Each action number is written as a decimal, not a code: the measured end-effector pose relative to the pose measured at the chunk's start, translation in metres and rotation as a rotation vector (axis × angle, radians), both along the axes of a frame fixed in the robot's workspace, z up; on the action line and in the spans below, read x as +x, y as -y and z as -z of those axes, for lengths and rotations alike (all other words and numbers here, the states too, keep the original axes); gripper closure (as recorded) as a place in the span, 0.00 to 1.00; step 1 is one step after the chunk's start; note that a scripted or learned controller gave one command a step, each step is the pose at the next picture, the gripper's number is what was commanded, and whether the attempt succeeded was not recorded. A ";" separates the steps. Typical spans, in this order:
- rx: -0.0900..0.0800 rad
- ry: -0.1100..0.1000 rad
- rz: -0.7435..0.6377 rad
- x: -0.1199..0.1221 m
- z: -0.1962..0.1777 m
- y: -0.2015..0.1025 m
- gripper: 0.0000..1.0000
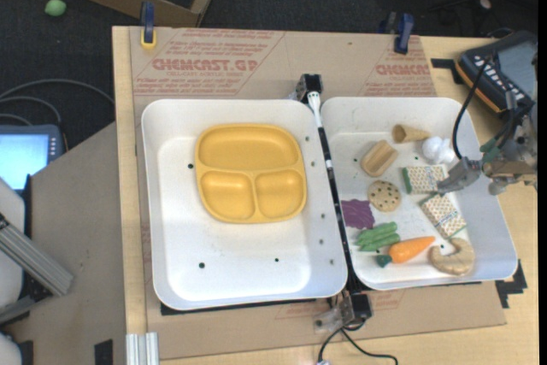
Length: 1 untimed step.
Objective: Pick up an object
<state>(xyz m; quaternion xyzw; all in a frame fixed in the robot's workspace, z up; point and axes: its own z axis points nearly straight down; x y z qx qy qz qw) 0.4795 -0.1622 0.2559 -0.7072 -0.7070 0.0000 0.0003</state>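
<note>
My gripper [455, 175] reaches in from the right over the right bin [496, 248], its dark metal tip low above the checked wafer [423, 178] near that bin's right side. Whether it is released or clenched I cannot tell; the tip is too small and dark to read, and nothing shows held in it.

Both bins are shallow, smooth white plastic with rounded corners, sitting side by side and touching along a dark centre seam on the pale wooden desk [128, 209], over a brown printed cardboard sheet [205, 55]. The left bin [171, 269] carries a glossy yellow divided plate [250, 173], rounded-rectangular, with one long compartment above two smaller ones.

The right bin holds a scatter of small toy foods. A tan bread-like roll [379, 157] lies tilted near the top left, with a small cone-shaped tan piece [408, 133] above it and a white rounded lump [437, 150] just beside the wafer. A round speckled cookie [385, 196] sits near the middle, a flat purple piece [357, 213] to its left. Below, a green pod-like piece [376, 236] touches an orange carrot [410, 250]. A second checked wafer [444, 214] lies tilted near the right, and a curved beige pastry [453, 257] rests in the lower right corner.
</note>
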 end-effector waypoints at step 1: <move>0.004 -0.011 -0.002 -0.003 0.102 -0.034 0.00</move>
